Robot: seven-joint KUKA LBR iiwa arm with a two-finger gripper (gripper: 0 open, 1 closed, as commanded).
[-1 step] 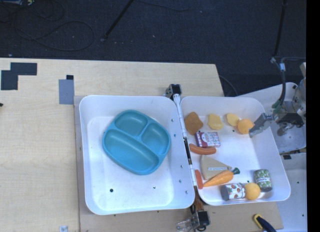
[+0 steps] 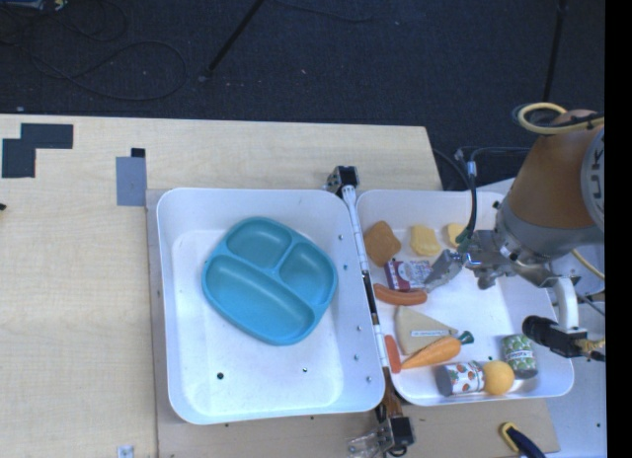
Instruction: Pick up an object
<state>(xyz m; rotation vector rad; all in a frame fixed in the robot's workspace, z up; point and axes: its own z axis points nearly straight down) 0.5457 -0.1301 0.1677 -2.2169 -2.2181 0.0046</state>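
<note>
Hand low in the right bin, reaching in from the right with the arm tilted down, tip just beside the small red-and-white packet and above the sausage. Cannot tell whether it is spread or pressed together; nothing visibly pinched. Risk: items are crowded here, with the cheese wedge, brown cookie and carrot close by, so a closing grasp may catch two things or nudge the packet aside. Blue plate sits alone in the left bin.
</note>
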